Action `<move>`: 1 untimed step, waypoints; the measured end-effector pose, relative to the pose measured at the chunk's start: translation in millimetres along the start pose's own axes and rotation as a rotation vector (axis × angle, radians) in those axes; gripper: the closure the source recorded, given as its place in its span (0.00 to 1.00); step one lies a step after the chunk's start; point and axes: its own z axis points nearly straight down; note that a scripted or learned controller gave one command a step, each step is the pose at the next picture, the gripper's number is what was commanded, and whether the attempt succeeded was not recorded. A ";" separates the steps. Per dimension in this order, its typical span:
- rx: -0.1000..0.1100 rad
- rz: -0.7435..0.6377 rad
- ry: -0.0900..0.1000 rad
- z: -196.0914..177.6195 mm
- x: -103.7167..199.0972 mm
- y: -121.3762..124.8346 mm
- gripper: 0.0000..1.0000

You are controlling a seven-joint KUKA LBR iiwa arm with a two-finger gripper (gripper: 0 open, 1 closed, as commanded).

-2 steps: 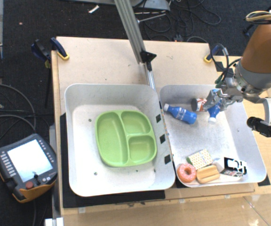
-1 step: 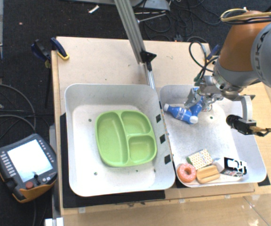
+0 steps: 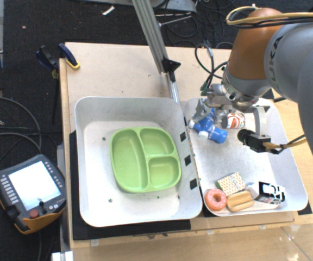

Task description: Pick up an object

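My gripper (image 3: 208,112) hangs low over the far left part of the right bin (image 3: 287,162), under the grey arm with its orange band. Directly below and in front of it lies a blue bottle-like object (image 3: 212,131), tilted, touching or nearly touching the gripper. I cannot tell whether the gripper holds it. A red and white ball-like object (image 3: 234,120) sits just right of the blue one, partly hidden by the wrist. Near the bin's front edge lie a pink donut (image 3: 216,199), a tan bun (image 3: 239,201), a speckled yellow block (image 3: 231,182) and a black and white item (image 3: 271,191).
The left bin (image 3: 91,118) holds a green divided plate (image 3: 145,159). A slanted metal pole (image 3: 152,29) rises from between the bins at the back. A black cable fitting (image 3: 254,140) hangs off the wrist over the right bin. A teach pendant (image 3: 30,192) lies left of the bench.
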 end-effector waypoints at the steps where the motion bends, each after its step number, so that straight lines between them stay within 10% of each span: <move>1: 0.000 0.000 0.000 3.9 55.2 5.2 1.00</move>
